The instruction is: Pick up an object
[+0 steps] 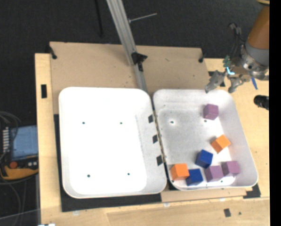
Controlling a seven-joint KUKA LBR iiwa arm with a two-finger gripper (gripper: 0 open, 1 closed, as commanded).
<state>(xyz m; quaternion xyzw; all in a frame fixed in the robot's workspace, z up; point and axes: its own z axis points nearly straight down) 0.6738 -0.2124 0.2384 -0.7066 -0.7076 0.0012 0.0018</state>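
The robot's metal hand (pixel 223 82) hangs open and holds nothing, above the far edge of the right white bin (pixel 242 126) near a small purple cube (pixel 210 111).

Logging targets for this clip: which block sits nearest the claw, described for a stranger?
Look in the right bin, the one holding blocks. Near its far edge, apart from the cluster, lies a purple block. It alone has no neighbour touching it.

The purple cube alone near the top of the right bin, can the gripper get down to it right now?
Probably yes. The purple cube sits apart from the other blocks, with bare bin floor around it, and the gripper hovers just beyond the right bin's far rim, nothing between them.
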